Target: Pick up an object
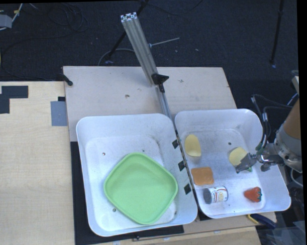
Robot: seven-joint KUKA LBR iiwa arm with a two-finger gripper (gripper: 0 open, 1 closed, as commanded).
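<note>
1. Two white bins sit side by side on the worktop [202, 87]. The left bin [89, 147] carries a green plate [140, 187] lying flat; the right bin [254, 123] holds the small pieces.
2. The arm [290, 140] reaches in from the right, and its gripper [247, 164] hangs low over the right bin's right half.
3. Just beside the gripper's tip lies a pale yellow piece [237, 154], touching it or very near; I can't tell which from here.
4. Whether the jaws are open or closed, I cannot tell: the tip is dark and small at this slant, and nothing sits plainly between them.
5. Other candidates: a yellow wedge [193, 145] near the bin's left wall, an orange block [202, 176] below it, a small can [216, 194] on its side, and a red strawberry-like piece [253, 194] toward the near right corner.
6. My guess is the pale yellow piece is the target. It looks light, probably toy food: stiff, smooth, a bit slippery.
7. The rounded shape could squirt out of a pinch, so take it across the narrowest part, low and centred.
8. The can would likely roll if nudged; the orange block, with flat sides, looks the easiest alternative.
9. No lift under way as far as I can judge: every piece rests on the bin floor.
</note>
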